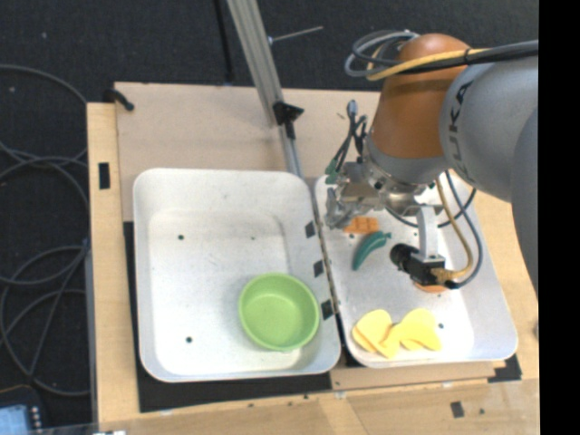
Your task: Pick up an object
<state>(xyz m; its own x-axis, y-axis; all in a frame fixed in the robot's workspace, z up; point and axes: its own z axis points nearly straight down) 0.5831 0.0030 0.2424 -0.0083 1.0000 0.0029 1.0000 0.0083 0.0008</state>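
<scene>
Camera view: tool [349, 208] fingertips indistinct.

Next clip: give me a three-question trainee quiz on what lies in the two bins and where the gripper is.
1. True or false: the green bowl sits in the left bin.
2. Which thing lies at the near edge of the right bin? A) yellow pieces B) a red cup C) a blue block
3. Fill in: the gripper hangs above the ____ bin, close to the teal curved object.

Key: 1 true; 2 A; 3 right.
</scene>
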